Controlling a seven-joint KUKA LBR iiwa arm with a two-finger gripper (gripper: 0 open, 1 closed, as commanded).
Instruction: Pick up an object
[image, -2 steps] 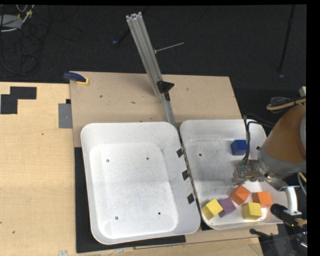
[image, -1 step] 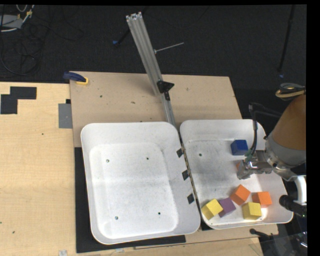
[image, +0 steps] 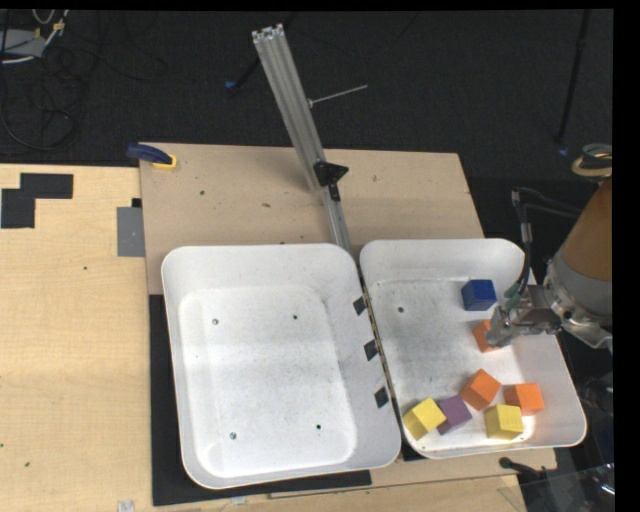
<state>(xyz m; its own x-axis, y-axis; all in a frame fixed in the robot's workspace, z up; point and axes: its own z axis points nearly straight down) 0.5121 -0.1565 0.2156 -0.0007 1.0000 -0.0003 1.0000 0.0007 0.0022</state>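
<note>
Reaching into the right bin (image: 440, 255) | gripper (image: 503, 328) is hanging over a red-orange block (image: 485, 338) just below the blue cube (image: 478, 293) | finger state is proving unreadable | other blocks are sitting near the front corner.

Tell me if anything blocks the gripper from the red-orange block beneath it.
Nothing visible does. The gripper sits right at the red-orange block in the right bin. The blue block lies just beyond, apart from it.
</note>
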